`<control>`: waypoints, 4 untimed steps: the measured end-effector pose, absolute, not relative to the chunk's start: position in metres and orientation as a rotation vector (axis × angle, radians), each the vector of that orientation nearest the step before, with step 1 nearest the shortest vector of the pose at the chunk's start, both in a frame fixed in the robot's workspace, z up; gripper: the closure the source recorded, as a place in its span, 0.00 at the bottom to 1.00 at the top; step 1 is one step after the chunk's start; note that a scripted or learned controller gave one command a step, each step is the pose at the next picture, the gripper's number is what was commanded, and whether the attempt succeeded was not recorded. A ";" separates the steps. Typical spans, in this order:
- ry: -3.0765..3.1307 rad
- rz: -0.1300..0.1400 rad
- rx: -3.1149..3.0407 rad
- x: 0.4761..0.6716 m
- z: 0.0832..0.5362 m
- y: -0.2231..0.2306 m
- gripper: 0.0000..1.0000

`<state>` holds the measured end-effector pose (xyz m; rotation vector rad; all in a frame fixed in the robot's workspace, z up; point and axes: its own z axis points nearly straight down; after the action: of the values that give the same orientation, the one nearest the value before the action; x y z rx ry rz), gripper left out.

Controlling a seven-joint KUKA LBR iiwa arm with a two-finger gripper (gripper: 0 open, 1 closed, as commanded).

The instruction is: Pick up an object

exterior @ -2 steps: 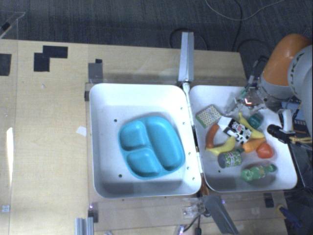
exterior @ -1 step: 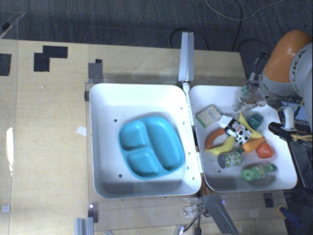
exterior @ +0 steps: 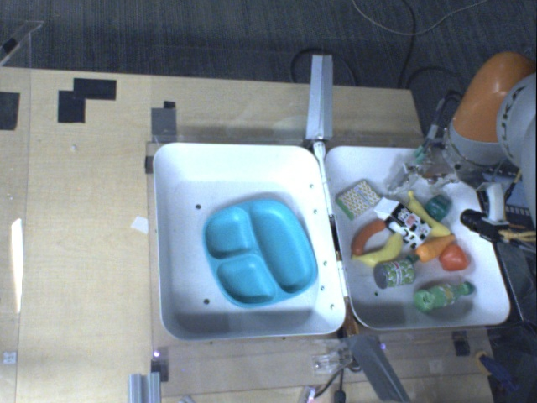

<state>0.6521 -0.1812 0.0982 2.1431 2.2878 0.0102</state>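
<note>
Wooden bench [exterior: 84, 225] with a dark carpet behind it carries two white bins side by side. Left bin [exterior: 180, 309] holds a blue tray [exterior: 260, 250] with three compartments, lying at a slant. Right bin [exterior: 495, 305] holds a small heap of toys, and much of it overlaps, so shapes are hard to separate — a yellow banana [exterior: 379, 252] with its long axis from lower left to upper right, a black-and-white spotted piece [exterior: 409, 223] over it, an orange piece [exterior: 436, 248] and a red one [exterior: 454, 259] beside it. A green bottle [exterior: 443, 295] lies on its side near the front wall, its long axis nearly left to right. A small checkered card [exterior: 359, 198] lies apart, close to the bins' shared wall.

The arm [exterior: 495, 107] is cut by the right edge. Its gripper [exterior: 428, 168] hangs at the far corner of the right bin, small and blurred — I cannot tell its state, and nothing is seen in it.
</note>
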 end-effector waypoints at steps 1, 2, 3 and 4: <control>2.324 0.005 2.107 0.648 0.087 -0.188 0.00; 2.326 0.010 2.101 0.650 0.099 -0.186 1.00; 2.341 0.021 2.089 0.653 0.100 -0.178 0.00; 2.348 0.007 2.079 0.644 0.087 -0.193 0.00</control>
<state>0.6439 -0.1931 0.0869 2.0791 2.3485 0.0067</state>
